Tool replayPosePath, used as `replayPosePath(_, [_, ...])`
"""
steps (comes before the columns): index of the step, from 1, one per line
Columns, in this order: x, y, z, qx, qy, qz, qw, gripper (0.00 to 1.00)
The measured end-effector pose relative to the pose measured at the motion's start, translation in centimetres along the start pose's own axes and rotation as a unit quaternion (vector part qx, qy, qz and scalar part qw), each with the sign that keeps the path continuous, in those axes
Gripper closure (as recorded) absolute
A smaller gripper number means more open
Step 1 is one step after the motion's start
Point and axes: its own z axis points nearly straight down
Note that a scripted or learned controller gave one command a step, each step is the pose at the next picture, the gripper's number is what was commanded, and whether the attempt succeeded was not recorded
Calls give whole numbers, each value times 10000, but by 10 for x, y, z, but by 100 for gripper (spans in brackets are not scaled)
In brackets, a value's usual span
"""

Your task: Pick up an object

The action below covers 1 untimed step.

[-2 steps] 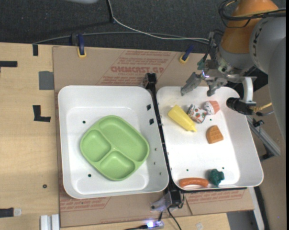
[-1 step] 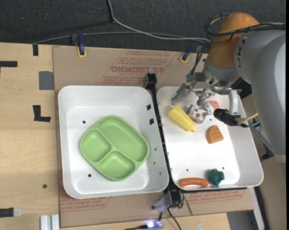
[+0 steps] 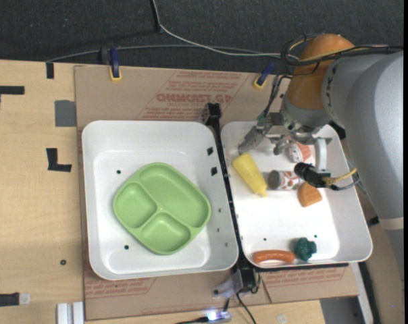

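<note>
Clearly the gripper hangs spread apart and empty above the yellow bottle, which may roll away if nudged.

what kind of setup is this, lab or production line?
Likely a robotics lab grasping bench: two white bins clamped on cardboard, toy food such as a yellow bottle and green divided plate, loose cables overhead.

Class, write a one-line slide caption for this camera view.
Grey arm's pincer hovers in the right white bin near a yellow plastic bottle; a green divided plate lies in the left bin.
</note>
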Motion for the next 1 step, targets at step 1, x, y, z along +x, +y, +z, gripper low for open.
replayPosePath(1, [3,-4,-4,92,35,-2,10000,100])
